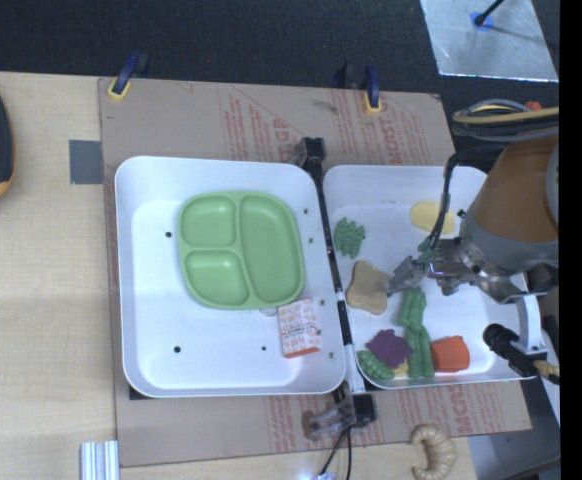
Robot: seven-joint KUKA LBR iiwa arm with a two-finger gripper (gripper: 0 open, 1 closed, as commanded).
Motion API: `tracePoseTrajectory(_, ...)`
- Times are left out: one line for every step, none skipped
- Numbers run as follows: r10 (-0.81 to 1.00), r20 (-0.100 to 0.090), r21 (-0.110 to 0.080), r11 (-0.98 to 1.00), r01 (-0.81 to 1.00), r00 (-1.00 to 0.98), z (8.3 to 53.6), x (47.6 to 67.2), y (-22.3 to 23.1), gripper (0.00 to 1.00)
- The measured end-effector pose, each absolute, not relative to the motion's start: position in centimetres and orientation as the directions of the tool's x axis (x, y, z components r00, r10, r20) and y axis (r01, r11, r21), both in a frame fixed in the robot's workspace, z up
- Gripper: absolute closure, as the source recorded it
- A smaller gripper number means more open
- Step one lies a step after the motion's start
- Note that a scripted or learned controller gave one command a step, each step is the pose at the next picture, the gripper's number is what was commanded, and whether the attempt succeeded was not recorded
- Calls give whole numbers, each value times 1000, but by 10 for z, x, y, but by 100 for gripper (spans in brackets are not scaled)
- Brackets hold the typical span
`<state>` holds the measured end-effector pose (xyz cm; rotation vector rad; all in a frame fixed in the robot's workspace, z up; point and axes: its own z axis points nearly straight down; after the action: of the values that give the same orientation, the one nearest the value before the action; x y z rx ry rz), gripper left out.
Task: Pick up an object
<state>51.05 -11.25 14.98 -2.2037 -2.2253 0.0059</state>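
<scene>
Right bin (371,183), near edge: purple toy (388,347), green pod (374,367), orange-red block (450,353), long green vegetable pieces (414,326) stacked upright between them, all crowded together.

Right bin, middle: tan bread-like piece (367,287) beside the dividing wall; gripper (408,273) low over the bin, its tip just right of that piece and above the green vegetables. Jaws: appear slightly spread, nothing seen between them.

Right bin, far part: small green leafy toy (349,236); yellow item (432,216), partly behind the arm.

Left bin (136,268): green divided plate (241,249); red-and-white packet (299,327) at its near right corner.

Step in hand, judged: approach or descent onto a target, grasp not yet made. Likeliest target is the tan piece or the top green vegetable.

Next move, judged: centre the jaws over one item, lower, close, lift clear of its neighbours.
</scene>
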Motion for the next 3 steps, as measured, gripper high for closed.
tracePoseTrajectory(1000, 1, -3, 3, 1000, -3, 90, 517, -124, 0)
tracePoseTrajectory(1000, 2, 3, 5, 1000, -5, 106, 519, -124, 100)
tracePoseTrajectory(1000, 2, 1, 6, 1000, -6, 105, 519, -124, 0)
